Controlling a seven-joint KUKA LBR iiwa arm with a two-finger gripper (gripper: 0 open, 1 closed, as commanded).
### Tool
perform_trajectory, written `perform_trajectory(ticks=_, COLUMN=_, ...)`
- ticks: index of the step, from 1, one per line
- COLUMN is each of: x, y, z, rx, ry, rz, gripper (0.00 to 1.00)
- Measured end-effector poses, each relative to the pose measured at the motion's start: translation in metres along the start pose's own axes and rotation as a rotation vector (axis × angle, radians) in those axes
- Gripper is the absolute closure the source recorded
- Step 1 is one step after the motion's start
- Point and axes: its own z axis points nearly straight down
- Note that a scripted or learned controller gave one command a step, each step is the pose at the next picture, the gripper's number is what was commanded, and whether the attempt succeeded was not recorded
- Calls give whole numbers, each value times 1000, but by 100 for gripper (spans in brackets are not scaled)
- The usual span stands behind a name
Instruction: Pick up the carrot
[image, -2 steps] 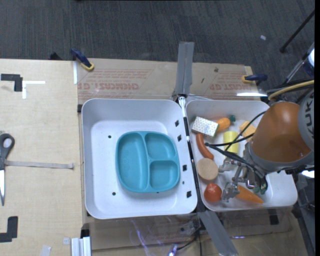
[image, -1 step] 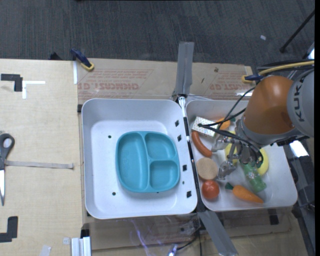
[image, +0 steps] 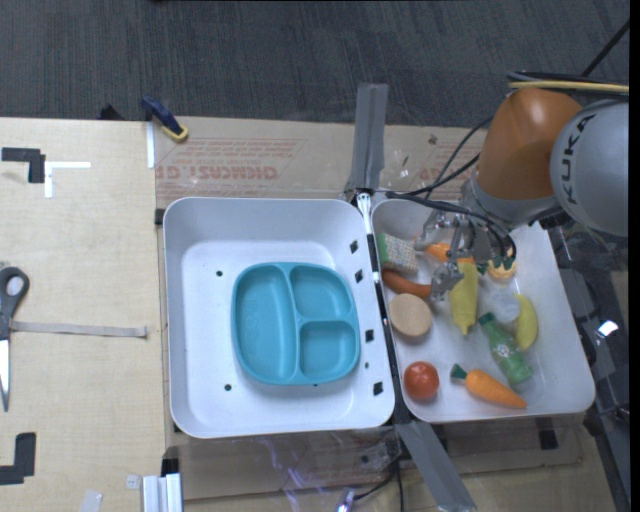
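Hovering with the pincer (image: 462, 262) over the right bin's (image: 560, 390) far clutter, grip state impossible to tell; carrot (image: 488, 387) lying untouched at the near edge, lifting not yet begun.

A single fixed camera is looking down from above the light wooden bench (image: 70, 290), tilting slightly so the dark carpeted floor (image: 250, 50) is showing along the upper edge. It is sitting at a middling height, taking in both shallow white plastic bins side by side: the left bin (image: 190, 330) is lying near the centre, the right bin (image: 560, 385) toward the right. The grey arm with its orange band (image: 530, 140) is entering from the upper right.
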Motion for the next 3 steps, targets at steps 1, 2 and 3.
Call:
perform_trajectory(ticks=1, x=-2, y=0, z=-11, rx=1, ry=-6, rz=-1, gripper=100)
perform_trajectory(ticks=2, x=126, y=-12, z=-1, rx=1, ry=0, rz=33, gripper=100)
perform_trajectory(ticks=3, x=127, y=-12, z=0, rx=0, ry=2, rz=32, gripper=0)
